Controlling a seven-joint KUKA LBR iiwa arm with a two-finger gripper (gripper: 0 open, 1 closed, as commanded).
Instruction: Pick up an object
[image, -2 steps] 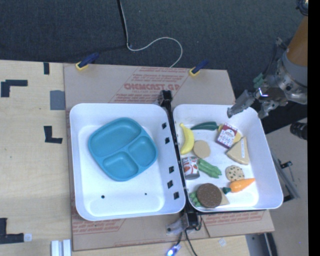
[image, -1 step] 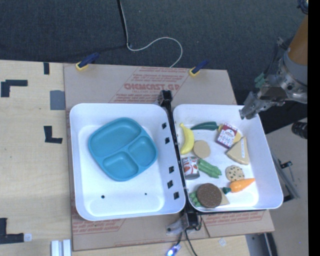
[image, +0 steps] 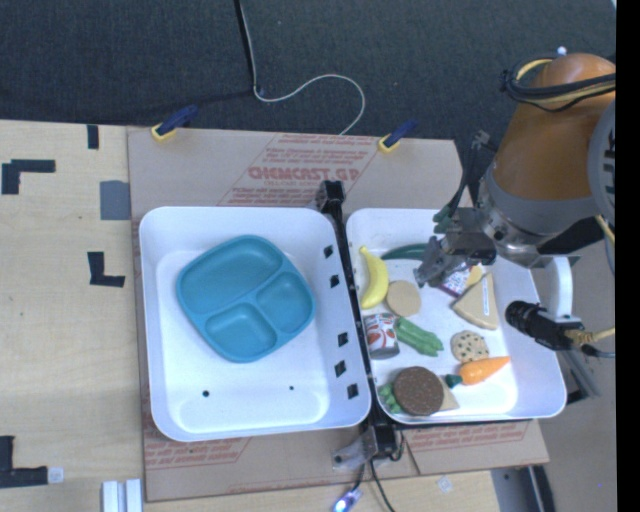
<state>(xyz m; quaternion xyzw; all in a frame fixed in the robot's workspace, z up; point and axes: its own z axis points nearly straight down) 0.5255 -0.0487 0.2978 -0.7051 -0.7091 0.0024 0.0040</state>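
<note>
Hanging low over the right white plastic bin (image: 540, 400), the dark metal claw (image: 447, 258) is sitting near the top of the toy food pile. I cannot tell if it is wide or narrow, because it is dark and mixed up with the things under it. Nothing can be seen held in it.

The task is to pick up one thing, and all the choices are lying in that right bin. A yellow plastic banana (image: 373, 277) is resting by the bin's left wall. A round tan cracker (image: 404, 299) is lying just beside the banana. A pale wedge of toy cheese (image: 480, 303) is lying just to the right of the claw. Lower down are a small red and white can (image: 381, 334), a green pea pod (image: 419, 336), a chocolate chip cookie (image: 467, 346), an orange carrot (image: 484, 370) and a brown round burger patty (image: 417, 391).

The left white bin (image: 170, 400) is holding a blue plastic plate with three sections (image: 245, 297).

I think the arm is at the reaching step, getting ready to grab. Next, the claw probably needs to go straight down around one toy, close on it snugly, then lift.
</note>
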